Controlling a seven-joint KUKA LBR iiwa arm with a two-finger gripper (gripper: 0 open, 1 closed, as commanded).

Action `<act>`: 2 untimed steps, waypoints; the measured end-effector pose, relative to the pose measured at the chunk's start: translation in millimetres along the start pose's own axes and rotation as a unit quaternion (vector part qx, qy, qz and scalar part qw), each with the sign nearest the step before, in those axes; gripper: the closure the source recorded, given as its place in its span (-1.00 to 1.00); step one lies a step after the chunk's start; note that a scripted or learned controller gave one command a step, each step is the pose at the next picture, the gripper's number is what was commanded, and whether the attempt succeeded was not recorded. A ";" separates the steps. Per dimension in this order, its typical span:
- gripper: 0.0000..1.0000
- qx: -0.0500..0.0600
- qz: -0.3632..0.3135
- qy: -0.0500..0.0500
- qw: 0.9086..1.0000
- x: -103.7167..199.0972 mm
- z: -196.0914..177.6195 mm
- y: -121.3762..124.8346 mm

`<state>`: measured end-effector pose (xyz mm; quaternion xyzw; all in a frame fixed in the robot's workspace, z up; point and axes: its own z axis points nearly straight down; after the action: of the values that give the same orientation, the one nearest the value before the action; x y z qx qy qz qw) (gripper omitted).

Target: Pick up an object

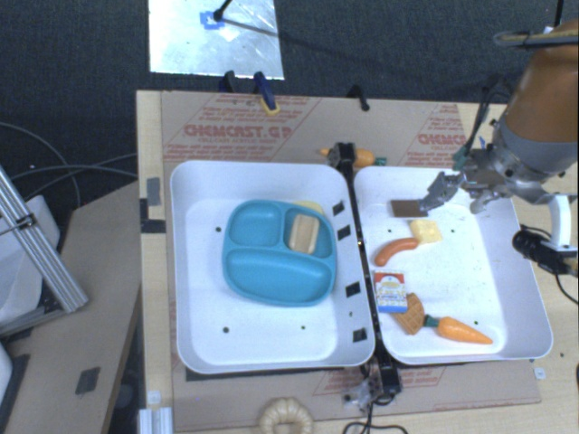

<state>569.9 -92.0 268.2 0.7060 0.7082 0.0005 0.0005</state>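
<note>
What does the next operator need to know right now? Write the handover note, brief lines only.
Gripper: above the right bin's far side, nothing seen between its jaws; open or shut can't be told.
Right bin: brown flat piece, yellow block, sausage, small carton, waffle piece, carrot.
Left bin: blue tray with a tan piece.
Done: nothing lifted.
Left: pick one object.

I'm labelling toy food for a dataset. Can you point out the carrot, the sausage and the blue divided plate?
carrot (463, 331): camera view, middle of its orange body.
sausage (394, 250): camera view, centre of its curved length.
blue divided plate (262, 274): camera view, bare floor of the large compartment.
</note>
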 end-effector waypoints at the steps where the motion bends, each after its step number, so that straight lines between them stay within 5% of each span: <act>1: -1.00 0.003 0.001 0.000 1.000 4.2 61.9 2.7; 2: -1.00 0.003 0.001 0.001 1.000 9.5 123.6 -1.5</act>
<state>568.5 -82.5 144.6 0.7069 0.7073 -0.0014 -0.0022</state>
